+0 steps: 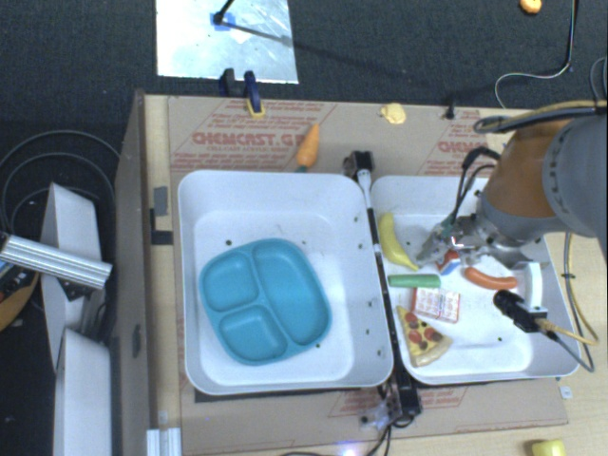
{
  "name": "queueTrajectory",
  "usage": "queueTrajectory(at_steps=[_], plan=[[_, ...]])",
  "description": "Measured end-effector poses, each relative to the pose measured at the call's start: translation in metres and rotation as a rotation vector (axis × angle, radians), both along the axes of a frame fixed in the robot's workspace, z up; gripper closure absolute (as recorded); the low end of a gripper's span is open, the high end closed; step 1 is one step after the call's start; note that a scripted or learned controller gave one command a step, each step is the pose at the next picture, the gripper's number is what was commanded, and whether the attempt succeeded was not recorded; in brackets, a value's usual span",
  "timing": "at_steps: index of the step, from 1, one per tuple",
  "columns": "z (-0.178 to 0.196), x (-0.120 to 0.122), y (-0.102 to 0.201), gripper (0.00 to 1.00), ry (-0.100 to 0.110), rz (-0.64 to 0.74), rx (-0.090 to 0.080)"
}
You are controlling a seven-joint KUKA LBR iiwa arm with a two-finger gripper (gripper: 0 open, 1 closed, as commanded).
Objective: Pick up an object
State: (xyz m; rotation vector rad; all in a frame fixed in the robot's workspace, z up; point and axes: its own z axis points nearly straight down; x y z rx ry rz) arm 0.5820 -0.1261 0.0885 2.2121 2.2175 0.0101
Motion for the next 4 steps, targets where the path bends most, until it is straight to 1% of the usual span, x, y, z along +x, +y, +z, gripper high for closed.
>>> queueTrajectory(at_steps=[1, 2, 3, 4], plan=[[0.007, -0.002, 0.000, 1.00, 0.007, 0.000, 0.001], [0.107, -0.050, -0.035, 1.00, 0.003, -0.006, -0.002], [0.101, -0.050, -0.032, 0.00, 0.009, -0.002, 0.002], [0.056, -0.005, -0.016, 0.00, 0.008, 0.004, 0.001]])
